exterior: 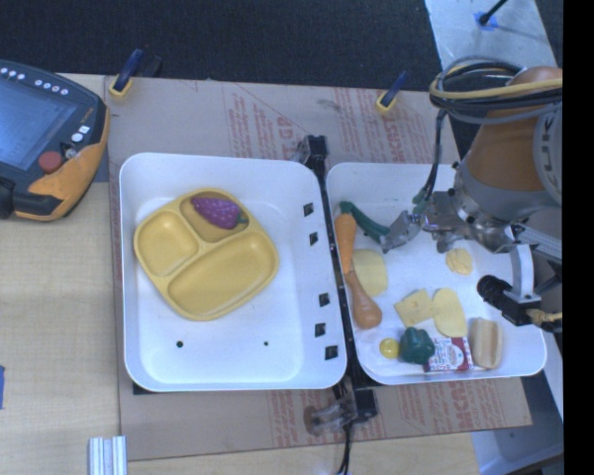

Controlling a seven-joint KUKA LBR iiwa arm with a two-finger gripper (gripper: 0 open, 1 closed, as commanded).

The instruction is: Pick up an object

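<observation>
Lying lengthwise along the bin wall, the carrot (346, 240) points leaves-away; gripper (408, 228) state apparently unreadable.

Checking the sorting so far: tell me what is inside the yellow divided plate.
The yellow plate in the left bin holds a purple bunch of grapes in its top compartment. The other two compartments show bare yellow; nothing covers any part of the plate.
</observation>
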